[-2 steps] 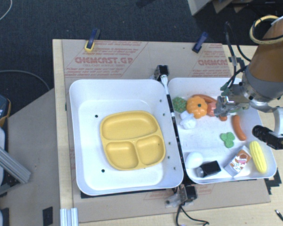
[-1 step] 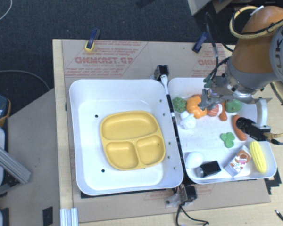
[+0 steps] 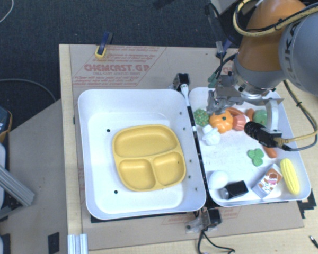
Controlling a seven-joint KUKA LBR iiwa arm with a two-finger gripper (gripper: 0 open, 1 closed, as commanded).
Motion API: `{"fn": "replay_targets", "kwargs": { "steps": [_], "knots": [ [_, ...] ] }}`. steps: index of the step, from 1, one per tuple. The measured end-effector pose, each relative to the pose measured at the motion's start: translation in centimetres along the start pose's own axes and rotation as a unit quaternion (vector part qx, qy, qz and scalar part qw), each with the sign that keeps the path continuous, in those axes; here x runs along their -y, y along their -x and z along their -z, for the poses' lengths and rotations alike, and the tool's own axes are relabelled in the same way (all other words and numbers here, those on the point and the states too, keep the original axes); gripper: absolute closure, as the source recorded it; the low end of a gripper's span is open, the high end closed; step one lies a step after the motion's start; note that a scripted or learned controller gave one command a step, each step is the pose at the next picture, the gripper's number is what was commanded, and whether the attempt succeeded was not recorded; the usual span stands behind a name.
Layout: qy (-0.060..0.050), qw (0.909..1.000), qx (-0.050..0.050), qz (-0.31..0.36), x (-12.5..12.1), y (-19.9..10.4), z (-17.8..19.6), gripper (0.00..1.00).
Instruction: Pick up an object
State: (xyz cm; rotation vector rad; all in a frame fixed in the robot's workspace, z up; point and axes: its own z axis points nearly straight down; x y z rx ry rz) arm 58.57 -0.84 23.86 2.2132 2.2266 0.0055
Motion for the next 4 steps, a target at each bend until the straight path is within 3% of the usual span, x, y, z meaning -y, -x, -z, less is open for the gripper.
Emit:
{"fn": "replay_targets", "kwargs": {
  "steps": [1, 4],
  "knots": [
    [-0.003, 1.0000, 0.000, -0.001, -1.0, -3.3, -2.2, 1.00],
    [0.000, 1.0000, 0.001, -0.002, -2.4, -3.7, -2.1, 1.00]
  ]
}}
